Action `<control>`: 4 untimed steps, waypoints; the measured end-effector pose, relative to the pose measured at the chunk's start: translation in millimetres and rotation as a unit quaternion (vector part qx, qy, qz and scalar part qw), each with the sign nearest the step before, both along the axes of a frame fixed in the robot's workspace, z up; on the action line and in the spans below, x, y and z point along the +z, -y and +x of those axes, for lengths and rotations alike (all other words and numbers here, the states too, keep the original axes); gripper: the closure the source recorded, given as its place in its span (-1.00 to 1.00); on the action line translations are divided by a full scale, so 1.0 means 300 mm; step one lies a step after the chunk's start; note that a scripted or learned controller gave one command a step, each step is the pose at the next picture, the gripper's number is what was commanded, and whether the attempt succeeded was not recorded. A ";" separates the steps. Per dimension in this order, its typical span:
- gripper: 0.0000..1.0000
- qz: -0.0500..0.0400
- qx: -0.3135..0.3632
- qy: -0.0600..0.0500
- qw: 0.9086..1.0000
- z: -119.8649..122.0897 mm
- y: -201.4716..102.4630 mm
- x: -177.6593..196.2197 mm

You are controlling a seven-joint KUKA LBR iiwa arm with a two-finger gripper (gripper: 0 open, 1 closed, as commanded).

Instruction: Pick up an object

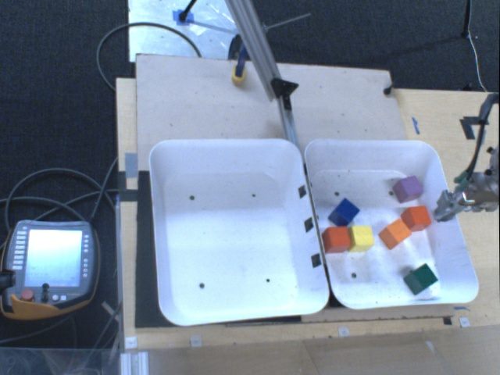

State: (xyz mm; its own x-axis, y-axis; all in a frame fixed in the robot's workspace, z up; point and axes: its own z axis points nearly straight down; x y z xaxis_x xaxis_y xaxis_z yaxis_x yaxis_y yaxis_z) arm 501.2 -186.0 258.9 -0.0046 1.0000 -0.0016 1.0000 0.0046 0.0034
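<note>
The right bin (367, 153) holds several small blocks: a purple one (407, 188), a blue one (344, 212), two orange ones (416, 217) (394, 233), a red-orange one (337, 239), a yellow one (361, 237) and a dark green one (421, 277). My gripper (449, 206) hangs at the bin's right rim, just right of the orange block by the purple one. It is small and partly cut off by the view's edge.
The left bin (234, 151) sits beside the right one. A metal pole (254, 33) slants in from the top toward the gap between the bins. A teach pendant (48, 268) lies on the floor at the left.
</note>
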 end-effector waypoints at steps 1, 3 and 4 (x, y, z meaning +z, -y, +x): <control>1.00 0.001 0.003 0.000 1.000 0.052 -0.164 0.018; 1.00 0.002 0.004 0.000 1.000 0.168 -0.519 -0.032; 1.00 0.001 0.003 -0.001 1.000 0.245 -0.667 -0.083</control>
